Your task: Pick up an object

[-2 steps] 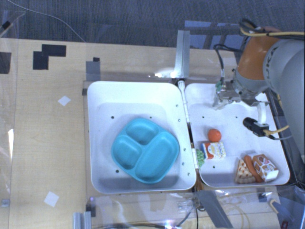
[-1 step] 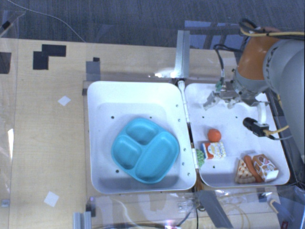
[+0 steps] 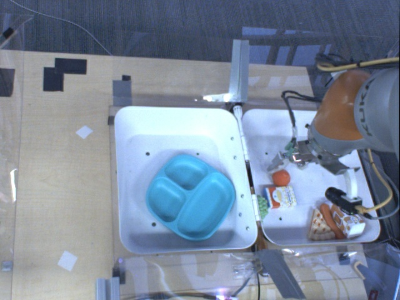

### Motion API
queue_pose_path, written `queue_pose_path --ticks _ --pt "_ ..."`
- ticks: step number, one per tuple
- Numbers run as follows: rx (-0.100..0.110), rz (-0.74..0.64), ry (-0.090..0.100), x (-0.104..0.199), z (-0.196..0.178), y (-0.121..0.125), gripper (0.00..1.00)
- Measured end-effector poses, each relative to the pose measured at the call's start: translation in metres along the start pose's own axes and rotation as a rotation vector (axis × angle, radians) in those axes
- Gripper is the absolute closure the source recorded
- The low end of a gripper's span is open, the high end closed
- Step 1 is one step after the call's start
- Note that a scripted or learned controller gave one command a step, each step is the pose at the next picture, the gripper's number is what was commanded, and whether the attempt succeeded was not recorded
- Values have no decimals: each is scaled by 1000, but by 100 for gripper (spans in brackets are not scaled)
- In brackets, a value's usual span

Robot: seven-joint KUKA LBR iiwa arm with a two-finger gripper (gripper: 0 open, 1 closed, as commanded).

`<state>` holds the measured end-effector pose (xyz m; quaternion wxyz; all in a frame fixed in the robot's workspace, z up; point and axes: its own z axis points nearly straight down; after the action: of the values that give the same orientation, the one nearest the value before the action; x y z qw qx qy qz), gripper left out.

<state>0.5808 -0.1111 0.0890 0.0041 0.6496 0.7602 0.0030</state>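
In the right bin (image 3: 269,130), my gripper (image 3: 285,160) hangs low near the middle, just above a small orange-red ball (image 3: 281,177). Below the ball lies a small carton (image 3: 283,197) with an orange and white label. A green item (image 3: 262,205) rests against the bin's left wall. A pizza slice (image 3: 319,224) and a reddish-brown toy food piece (image 3: 342,220) lie in the near right corner. Nothing can be seen held in the gripper.
The left bin (image 3: 134,136) holds a blue divided plate (image 3: 190,196) at its middle. A metal post (image 3: 239,74) stands at the back between the two bins. The grey arm with its orange band (image 3: 340,108) covers the right bin's far right part.
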Motion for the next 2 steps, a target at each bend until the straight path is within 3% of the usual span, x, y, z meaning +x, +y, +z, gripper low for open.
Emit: queue_pose_path --ticks 1,2 --pt "-3 -248 -2 -7 -1 -21 0" --pt "4 -203 1 -53 -41 -54 0"
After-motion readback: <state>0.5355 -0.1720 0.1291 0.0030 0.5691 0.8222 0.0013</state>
